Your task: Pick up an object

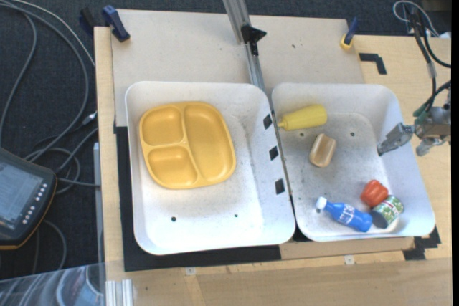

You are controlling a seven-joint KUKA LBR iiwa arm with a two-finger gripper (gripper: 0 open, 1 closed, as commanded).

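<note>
Camera view: one slanted look down on the bench with both bins.
Gripper: at the right edge of the frame, over the right rim of the right bin; its two fingers are spread apart with nothing between them.
Yellow bottle: lies on its side in the upper left of the right bin, well left of the gripper.
Tan block: just below the yellow bottle, left of the gripper and apart from it.
Blue bottle: on its side at the lower part of the right bin, below and left of the gripper.
Red object: just above the blue bottle's right end, nearest the gripper, below it.
Green-labelled can: just beside the red object, lower right corner of the bin.
Left bin: bears a yellow divided plate in its upper left.
</note>
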